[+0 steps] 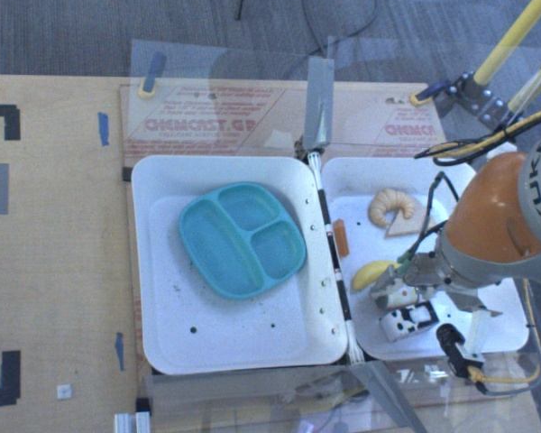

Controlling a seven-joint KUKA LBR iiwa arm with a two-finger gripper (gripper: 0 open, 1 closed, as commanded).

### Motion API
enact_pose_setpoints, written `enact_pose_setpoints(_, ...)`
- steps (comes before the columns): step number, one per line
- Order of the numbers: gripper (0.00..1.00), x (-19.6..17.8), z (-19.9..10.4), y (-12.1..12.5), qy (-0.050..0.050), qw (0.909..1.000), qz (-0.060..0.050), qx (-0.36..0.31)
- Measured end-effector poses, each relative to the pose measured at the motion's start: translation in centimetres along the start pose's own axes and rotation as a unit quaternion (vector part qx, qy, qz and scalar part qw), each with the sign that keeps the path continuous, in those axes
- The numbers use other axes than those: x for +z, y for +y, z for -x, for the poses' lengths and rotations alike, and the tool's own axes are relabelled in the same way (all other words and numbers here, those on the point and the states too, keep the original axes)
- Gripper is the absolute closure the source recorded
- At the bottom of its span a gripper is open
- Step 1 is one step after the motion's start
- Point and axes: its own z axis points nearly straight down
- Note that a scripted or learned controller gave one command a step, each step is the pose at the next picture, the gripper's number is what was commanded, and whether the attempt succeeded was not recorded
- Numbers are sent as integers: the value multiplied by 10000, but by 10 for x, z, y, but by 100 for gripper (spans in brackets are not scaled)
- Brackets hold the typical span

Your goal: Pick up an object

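Banana (pixel 371 274) aslant, tip toward hand (pixel 398 307)

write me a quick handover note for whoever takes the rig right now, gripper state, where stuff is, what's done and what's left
Gripper: low in the right bin, near that bin's left side. Whether it is open or shut cannot be made out, and no object can be seen between its fingers.
Right bin: yellow banana-like piece just left of the gripper, croissant-shaped piece towards the far wall, small orange piece by the divider.
Left bin: teal divided plate, lying flat.
Done: arm is down among the objects.
Left: confirm a grasp, lift an object clear.
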Motion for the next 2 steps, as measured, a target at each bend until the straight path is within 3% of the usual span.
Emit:
enact_pose_setpoints(1, 100, -10, 4, 0, -4, 10000, 6, 45)
enact_pose_setpoints(2, 100, -110, -32, 1, -6, 9994, -86, -323)
